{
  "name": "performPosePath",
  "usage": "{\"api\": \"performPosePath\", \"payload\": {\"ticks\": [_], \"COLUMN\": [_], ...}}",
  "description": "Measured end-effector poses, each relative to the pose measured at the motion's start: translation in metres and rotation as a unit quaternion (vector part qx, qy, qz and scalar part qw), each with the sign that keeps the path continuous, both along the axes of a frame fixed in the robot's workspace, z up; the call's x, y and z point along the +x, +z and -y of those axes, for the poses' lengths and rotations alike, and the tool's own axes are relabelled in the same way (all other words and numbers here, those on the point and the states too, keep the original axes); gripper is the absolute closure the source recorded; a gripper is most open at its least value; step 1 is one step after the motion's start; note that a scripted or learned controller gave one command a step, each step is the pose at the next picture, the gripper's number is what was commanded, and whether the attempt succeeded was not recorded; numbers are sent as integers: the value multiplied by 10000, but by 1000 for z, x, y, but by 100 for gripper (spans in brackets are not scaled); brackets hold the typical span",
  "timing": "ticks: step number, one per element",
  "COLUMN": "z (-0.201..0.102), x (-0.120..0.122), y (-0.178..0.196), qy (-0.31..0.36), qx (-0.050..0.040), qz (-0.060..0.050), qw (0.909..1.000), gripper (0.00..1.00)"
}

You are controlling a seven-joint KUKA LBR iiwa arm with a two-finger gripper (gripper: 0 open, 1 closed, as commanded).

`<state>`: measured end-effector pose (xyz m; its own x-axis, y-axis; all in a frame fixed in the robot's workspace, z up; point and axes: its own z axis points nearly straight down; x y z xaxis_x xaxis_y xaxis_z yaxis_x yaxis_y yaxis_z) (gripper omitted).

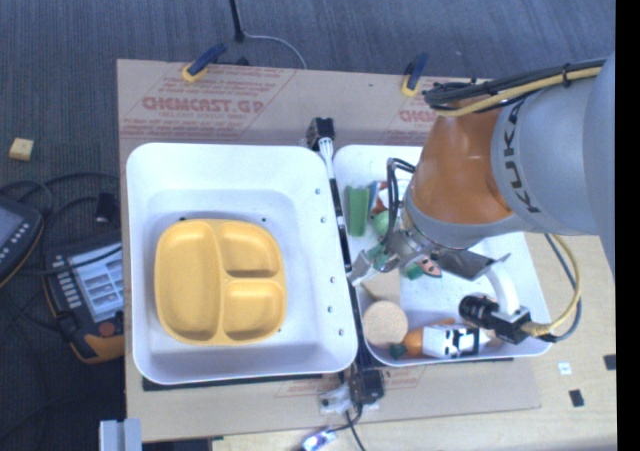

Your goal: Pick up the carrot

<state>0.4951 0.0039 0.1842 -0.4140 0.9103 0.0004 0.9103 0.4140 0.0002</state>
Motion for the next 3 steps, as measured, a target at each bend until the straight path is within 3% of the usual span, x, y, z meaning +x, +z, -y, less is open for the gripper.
{"api": "performPosePath", "payload": {"ticks": [1,2,3], "z": [63,-4,-50], "x": [-11,20,-12], "y": [126,0,0], "qy": [1996,2129,1798], "qx": [-9,-2,-2], "qz": [5,-3,-5], "qw": [9799,9771,9837], "gripper": [100,100,100]}}
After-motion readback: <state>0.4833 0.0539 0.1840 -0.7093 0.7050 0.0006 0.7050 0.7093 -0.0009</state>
